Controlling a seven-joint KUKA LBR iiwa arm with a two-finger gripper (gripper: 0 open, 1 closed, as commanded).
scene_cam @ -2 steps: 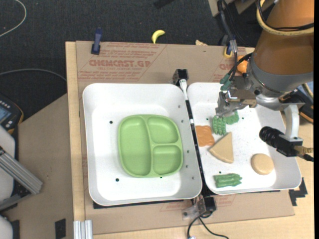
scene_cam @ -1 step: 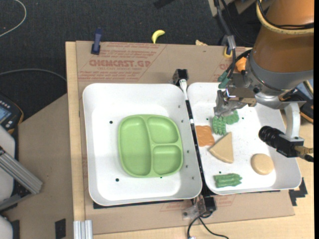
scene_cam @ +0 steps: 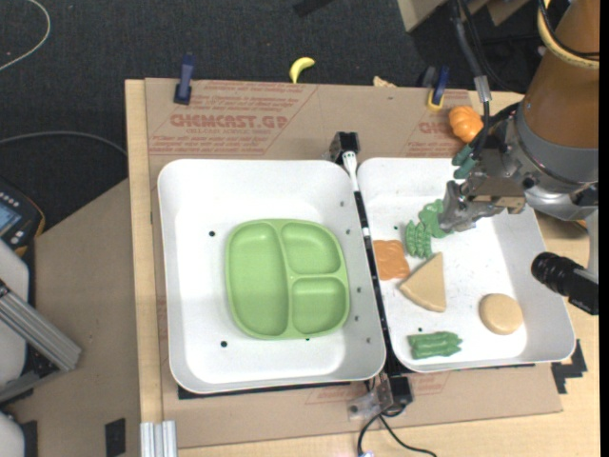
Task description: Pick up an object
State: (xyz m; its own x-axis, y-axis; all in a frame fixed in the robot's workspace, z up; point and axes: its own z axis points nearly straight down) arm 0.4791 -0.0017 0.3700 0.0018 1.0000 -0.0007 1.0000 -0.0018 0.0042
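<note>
The right bin point(scene_cam: 533, 255) holds several toy foods. A knobbly green piece point(scene_cam: 419, 236) lies near the bin's middle, with an orange block point(scene_cam: 388, 258) just left of it. A tan wedge point(scene_cam: 426, 285) sits below them, a round tan piece point(scene_cam: 500, 313) to its right, and a flat green piece point(scene_cam: 435, 345) by the front rim. My gripper point(scene_cam: 459, 215) hangs low over the bin, right beside the knobbly green piece at its upper right end. The arm's body hides the back right part of the bin.
The left bin point(scene_cam: 190, 208) holds a green divided plate point(scene_cam: 285, 277). An orange toy point(scene_cam: 464, 122) and a yellow banana point(scene_cam: 301, 67) lie behind the bins. Blue clamps point(scene_cam: 184, 82) grip the cardboard's back edge. A black part point(scene_cam: 563, 279) juts in at the right.
</note>
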